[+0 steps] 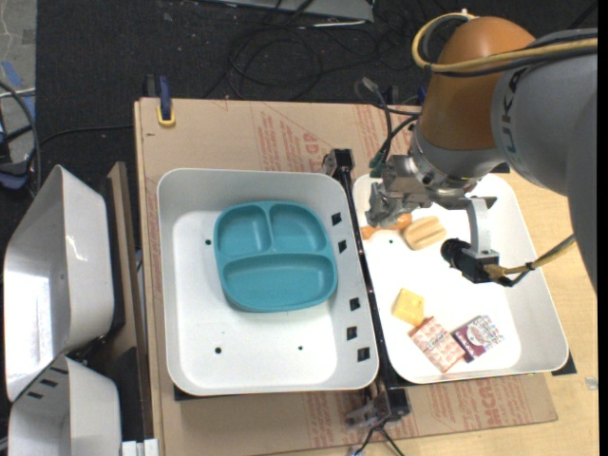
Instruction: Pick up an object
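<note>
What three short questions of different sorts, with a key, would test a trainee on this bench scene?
1. True or false: the teal plate lies in the left bin.
2. Which lies nearest the gripper? A yellow block B bread roll C purple packet
3. Fill in: the red packet lies in the ___ bin.

Key: 1 true; 2 B; 3 right.

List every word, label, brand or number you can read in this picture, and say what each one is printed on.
"UKA", the visible end of the brand name, runs down the grey arm near the orange band.
Red lettering on the cardboard sheet under the bins: too faint to read.
Print on the purple packet and on the red patterned packet in the right bin: too small to read.
</note>
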Motion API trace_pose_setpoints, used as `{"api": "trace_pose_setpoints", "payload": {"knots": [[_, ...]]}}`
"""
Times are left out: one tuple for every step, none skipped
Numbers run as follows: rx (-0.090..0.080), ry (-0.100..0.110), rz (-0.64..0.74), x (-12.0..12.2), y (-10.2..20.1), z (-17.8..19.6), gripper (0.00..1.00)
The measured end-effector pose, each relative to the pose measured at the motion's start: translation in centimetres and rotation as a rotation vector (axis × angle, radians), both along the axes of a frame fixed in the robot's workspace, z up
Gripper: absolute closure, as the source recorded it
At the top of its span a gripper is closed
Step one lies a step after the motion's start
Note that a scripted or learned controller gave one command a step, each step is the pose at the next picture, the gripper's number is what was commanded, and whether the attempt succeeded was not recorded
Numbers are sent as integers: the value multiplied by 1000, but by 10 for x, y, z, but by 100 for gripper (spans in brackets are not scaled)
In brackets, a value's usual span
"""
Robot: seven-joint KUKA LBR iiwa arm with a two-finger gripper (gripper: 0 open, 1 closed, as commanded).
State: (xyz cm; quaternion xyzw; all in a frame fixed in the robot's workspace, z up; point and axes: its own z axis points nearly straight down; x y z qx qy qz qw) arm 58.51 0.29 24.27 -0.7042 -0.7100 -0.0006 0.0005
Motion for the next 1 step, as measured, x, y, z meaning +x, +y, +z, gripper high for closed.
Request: {"api": "trace_pose_setpoints", "payload": {"knots": [[0,3,0,-4,49,-15,100]]}}
